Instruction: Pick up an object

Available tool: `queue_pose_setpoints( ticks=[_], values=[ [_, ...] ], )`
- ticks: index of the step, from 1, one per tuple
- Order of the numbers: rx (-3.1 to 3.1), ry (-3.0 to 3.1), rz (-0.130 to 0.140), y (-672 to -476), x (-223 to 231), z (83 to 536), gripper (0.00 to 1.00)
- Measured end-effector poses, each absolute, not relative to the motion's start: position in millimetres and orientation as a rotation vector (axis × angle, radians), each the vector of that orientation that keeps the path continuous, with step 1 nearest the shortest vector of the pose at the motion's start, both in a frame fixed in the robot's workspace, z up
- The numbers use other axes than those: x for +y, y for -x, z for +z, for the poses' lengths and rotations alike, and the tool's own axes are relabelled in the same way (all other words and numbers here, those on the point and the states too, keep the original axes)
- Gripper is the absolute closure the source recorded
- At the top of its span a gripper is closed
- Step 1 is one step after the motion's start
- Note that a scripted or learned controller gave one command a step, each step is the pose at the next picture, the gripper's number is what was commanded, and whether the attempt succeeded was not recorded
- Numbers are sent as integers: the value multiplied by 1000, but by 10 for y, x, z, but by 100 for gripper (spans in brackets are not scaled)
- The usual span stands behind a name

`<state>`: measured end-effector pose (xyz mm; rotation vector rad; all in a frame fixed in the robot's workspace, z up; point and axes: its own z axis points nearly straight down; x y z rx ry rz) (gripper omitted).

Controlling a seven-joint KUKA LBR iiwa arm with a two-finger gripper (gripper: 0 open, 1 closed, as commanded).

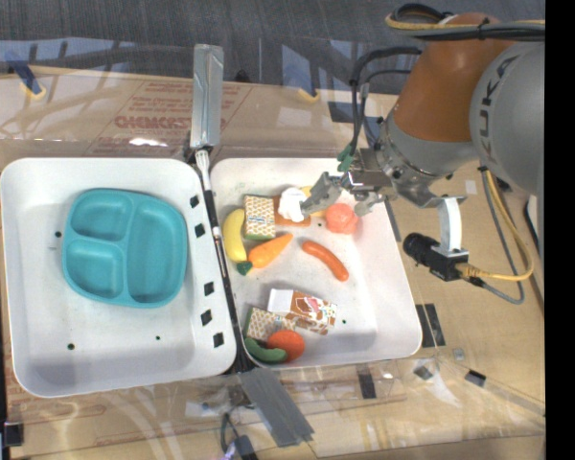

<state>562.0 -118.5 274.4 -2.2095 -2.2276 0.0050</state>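
Pink round toy [341, 218], small, matte, beside tool [337, 195], fingers spread apart

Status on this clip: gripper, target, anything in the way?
Gripper low over right bin, nothing seen held. Nearest: pink ball, white piece. Sausage, carrot, banana crowd close by.

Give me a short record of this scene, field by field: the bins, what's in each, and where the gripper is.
left bin: holds a teal divided plate
right bin: toy food, including a banana, carrot, sausage, pink round piece and small cartons
gripper: over the right bin's far side, beside the pink piece
held: nothing seen between the fingers
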Motion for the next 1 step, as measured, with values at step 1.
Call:
queue_pose_setpoints(
  ticks=[1],
  values=[
    [-2239, 2211, -10, -5812, -1246, 1151, 0]
  ],
)
